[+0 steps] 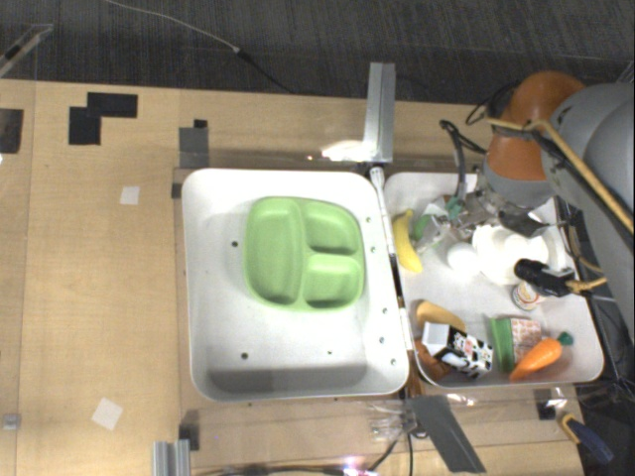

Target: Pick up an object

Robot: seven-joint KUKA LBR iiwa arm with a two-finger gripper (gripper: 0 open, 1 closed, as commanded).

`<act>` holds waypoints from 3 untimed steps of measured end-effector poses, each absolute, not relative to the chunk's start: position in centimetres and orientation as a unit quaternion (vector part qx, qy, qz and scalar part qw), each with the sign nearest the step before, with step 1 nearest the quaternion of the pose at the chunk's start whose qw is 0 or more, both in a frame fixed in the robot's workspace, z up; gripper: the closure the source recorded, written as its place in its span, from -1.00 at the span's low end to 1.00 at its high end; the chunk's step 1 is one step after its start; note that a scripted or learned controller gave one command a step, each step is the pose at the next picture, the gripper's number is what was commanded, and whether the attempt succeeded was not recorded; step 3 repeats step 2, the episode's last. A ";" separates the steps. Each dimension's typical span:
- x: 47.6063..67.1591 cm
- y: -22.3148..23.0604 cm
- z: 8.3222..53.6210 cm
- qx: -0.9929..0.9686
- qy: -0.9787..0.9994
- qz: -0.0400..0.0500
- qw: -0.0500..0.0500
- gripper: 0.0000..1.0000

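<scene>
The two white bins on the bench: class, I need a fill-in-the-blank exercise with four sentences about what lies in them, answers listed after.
1. The green divided tray lies in the ____ bin.
2. The banana lies along the right bin's ____ wall.
3. The carrot lies near the right bin's ____ corner.
4. The gripper hangs over the ____ bin.

Missing words: left; left; bottom right; right.

Robot lab, plywood bench [89,296], two white bins [208,365], metal brackets [380,112], cables [149,13]
</scene>
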State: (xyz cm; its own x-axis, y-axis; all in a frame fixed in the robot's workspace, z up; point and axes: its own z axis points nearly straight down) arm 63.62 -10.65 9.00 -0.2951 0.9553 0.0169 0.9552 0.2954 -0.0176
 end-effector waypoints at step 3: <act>64.9 -9.8 10.3 -0.636 -0.771 0.007 0.019 1.00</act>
